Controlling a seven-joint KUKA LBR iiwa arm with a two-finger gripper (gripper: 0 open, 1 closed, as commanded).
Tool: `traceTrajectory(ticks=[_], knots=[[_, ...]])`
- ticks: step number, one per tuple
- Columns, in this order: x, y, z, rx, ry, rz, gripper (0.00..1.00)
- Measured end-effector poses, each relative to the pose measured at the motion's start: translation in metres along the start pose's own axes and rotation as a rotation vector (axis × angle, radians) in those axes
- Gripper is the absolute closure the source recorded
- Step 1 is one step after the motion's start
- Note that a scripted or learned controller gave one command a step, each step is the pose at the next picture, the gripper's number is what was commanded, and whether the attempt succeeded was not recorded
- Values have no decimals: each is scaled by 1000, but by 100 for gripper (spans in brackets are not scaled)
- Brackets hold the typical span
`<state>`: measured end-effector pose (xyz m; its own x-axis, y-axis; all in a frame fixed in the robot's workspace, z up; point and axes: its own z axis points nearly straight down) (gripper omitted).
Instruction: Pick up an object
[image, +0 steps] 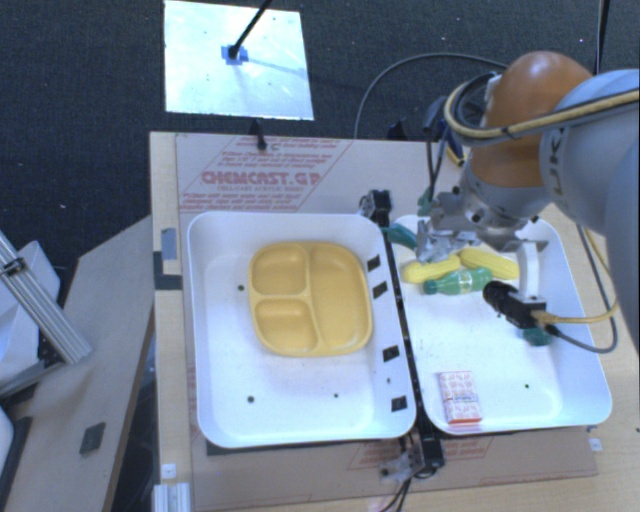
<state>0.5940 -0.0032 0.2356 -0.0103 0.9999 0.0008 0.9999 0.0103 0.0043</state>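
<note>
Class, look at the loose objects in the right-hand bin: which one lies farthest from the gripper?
The small red-and-white box, alone near the bin's front edge. The green bottle and yellow pieces cluster just under the gripper.

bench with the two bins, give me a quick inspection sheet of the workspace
surface: two white bins, left bin, right bin.
job's things: yellow divided plate in left bin; yellow corn, green bottle, small red-and-white box in right bin.
clutter: nothing seen.
grippers: claw low over right bin's far left part.
cables: yellow cable across right bin.
surroundings: shiny sheet behind bench.
</note>
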Motion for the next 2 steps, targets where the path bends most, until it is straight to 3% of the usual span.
traceTrajectory(ticks=[2], knots=[[94, 31, 10, 1, 1, 1, 100]])
